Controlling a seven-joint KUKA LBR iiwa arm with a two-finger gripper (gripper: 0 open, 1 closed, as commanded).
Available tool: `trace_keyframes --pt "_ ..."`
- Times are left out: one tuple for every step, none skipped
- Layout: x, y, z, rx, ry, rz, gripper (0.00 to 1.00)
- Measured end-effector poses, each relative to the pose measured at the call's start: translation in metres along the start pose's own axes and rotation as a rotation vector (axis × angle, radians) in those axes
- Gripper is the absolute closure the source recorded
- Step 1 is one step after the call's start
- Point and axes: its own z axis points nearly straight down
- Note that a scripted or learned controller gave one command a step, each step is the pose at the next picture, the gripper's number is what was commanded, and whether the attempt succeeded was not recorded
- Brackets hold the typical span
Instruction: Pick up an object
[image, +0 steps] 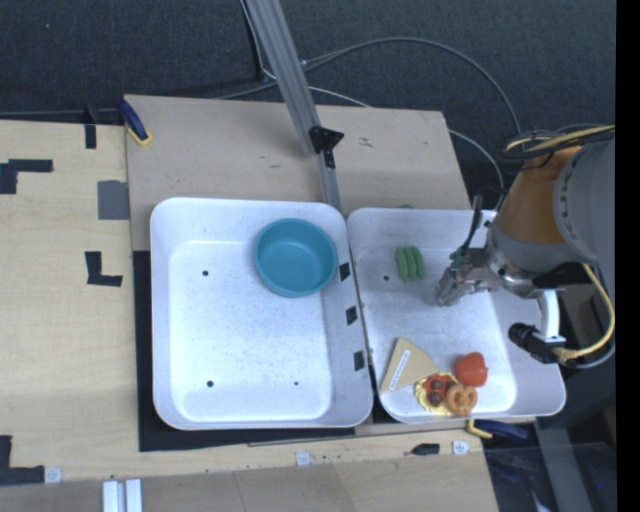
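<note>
Bench (230, 130) carries two white bins side by side. Left bin (190, 390): your widest open floor, blue bowl (295, 257) alone near its back right corner. Right bin (505, 330): arm (545, 215) reaches in over right rim, jaws (452, 290) low over middle floor, nothing seen between them; spread or pressed together, you cannot tell, too small and dark. Tan wedge (405, 365), red piece (471, 369) and orange-yellow toy (445, 394) crowd front edge. Green piece (408, 263) lies just left of jaws, apart.
</note>
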Motion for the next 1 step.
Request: trace_keyframes --pt "0.0014 0.0054 -0.0616 -0.002 0.001 0.000 1.00"
